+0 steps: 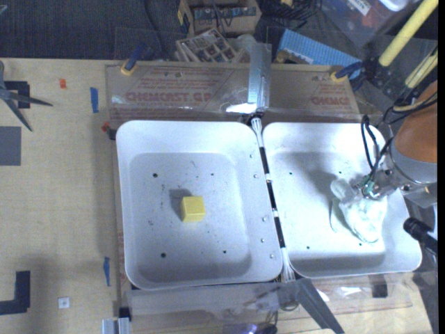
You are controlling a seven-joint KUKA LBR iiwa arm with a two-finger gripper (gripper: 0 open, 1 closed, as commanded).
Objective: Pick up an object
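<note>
Nearest the camera, the front edge of the counter [55, 256] is seen, bare light wood with a few small blue marks and dark fittings along its left side. On it two shallow white bins are set side by side and touching along a central seam, presumably so that things can be carried from one to the other within the arm's reach.

In the left bin [139, 152] a single yellow block [193, 209] lies flat near the middle of the floor, well apart from every wall — a placement judged to leave room for fingers on either side. It is untouched, and it is well apart from the arm.

In the right bin [306, 145] a pale, crumpled, cloth-like object [361, 218] lies toward the right side. The end effector [370, 188] is seen just above it, at or touching its upper edge, with thin cables looping beside it. Whether its fingers are spread or pressed together cannot be told — they are lost against the pale material — and nothing can be said to be held. The step in hand is judged to be a descent onto this object; being soft, it may slip or bunch.

Behind that, the arm [417, 145] enters from the right, grey with its orange band. Farthest off, a clear taped panel [181, 92] stands behind the bins, with cluttered equipment beyond.
</note>
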